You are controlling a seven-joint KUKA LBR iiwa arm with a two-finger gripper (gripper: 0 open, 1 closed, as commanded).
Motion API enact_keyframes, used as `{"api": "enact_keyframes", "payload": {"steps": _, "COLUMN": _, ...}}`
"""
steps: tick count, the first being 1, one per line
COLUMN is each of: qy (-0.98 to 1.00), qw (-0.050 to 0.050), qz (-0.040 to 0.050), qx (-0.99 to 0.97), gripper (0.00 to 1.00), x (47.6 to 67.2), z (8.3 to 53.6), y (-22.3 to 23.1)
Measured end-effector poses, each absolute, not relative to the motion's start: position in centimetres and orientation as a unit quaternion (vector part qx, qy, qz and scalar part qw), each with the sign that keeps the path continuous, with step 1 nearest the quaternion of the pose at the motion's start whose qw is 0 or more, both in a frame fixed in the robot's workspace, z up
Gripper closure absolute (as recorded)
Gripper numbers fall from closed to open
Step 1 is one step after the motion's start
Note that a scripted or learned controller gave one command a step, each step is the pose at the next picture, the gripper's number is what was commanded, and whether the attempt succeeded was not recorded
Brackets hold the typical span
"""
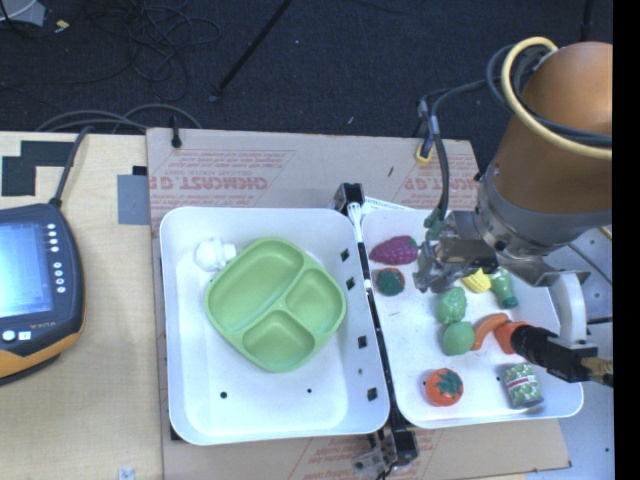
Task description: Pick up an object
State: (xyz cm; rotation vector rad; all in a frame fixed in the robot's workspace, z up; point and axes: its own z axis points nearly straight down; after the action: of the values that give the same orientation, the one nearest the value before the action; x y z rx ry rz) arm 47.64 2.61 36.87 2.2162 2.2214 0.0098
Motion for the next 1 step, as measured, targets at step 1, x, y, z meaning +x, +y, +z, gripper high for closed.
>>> {"api": "enact_keyframes", "payload": {"steps": 1, "qy": 0.708, "qw": -0.003, "qz": -0.0031, "qx": 0.706, "gripper": 1.00, "x": 47.55, "z": 31.83, "y": 4.49}}
